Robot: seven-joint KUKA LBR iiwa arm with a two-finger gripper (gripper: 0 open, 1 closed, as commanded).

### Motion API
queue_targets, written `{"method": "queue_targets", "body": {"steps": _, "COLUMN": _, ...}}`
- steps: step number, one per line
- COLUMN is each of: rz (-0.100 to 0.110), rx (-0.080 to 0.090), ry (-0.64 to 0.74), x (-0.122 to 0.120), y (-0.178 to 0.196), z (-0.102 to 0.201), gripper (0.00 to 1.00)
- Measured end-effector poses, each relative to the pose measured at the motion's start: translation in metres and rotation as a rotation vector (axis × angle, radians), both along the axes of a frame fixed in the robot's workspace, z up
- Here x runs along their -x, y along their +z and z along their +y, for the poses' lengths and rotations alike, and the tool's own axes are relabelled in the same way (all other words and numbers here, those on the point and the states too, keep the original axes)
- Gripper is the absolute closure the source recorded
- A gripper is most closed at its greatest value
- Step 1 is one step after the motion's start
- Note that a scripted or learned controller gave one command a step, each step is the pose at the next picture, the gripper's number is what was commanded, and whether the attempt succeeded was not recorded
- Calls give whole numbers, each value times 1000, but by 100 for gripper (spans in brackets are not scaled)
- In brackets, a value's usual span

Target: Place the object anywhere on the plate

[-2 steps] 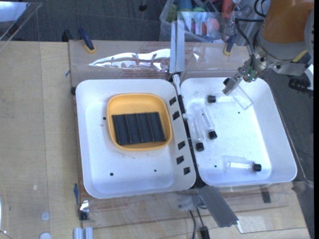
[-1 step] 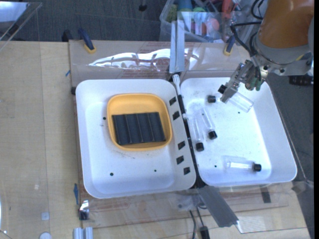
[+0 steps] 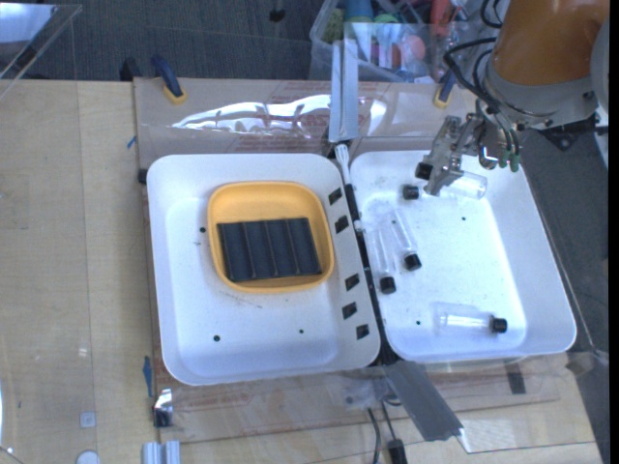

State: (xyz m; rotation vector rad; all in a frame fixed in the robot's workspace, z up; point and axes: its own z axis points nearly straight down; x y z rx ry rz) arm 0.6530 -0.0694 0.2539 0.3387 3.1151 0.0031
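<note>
**Ana:** Pale wood bench (image 3: 68, 259) runs across the frame, and two shallow white bins sit side by side on it. What is in the left bin (image 3: 184, 341)?

**Ben:** A yellow plate (image 3: 224, 204) with rounded corners, lying a little above the bin's middle. A dark ribbed insert (image 3: 269, 248) lies flat on it and covers most of its floor.

**Ana:** And the right bin (image 3: 542, 288)?

**Ben:** Clear plastic vials with black caps. One vial (image 3: 468, 321) lies on its side at the lower right of the bin, cap pointing right. Two more vials (image 3: 392, 245) lie close together near the bin's left wall, caps toward the bottom of the frame. A fourth vial (image 3: 462, 186) lies at the upper part of the bin, just beside the arm's tip, with a small black cap (image 3: 411, 192) to its left.

**Ana:** Where is the arm?

**Ben:** Its orange band (image 3: 546, 17) fills the upper right corner. The jaws (image 3: 440, 174) hang over the upper part of the right bin, pointing down and to the left.

**Ana:** Are they open, and do they hold anything?

**Ben:** I cannot tell; the metal parts blur together with the clear vial beside them. Every vial I can make out lies in the right bin, well apart from the plate.

**Ana:** Anything behind the bins?

**Ben:** A clear tub of colourful items (image 3: 406, 17) at the top of the frame.
</note>
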Motion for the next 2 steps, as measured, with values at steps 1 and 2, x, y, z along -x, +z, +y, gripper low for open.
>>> {"method": "queue_targets", "body": {"steps": 1, "rz": -2, "rx": 2, "ry": 298, "x": -7, "y": 11, "z": 9, "gripper": 100}}
{"method": "queue_targets", "body": {"steps": 2, "rz": -1, "rx": 3, "ry": 570, "x": -15, "y": -1, "z": 30, "gripper": 100}}
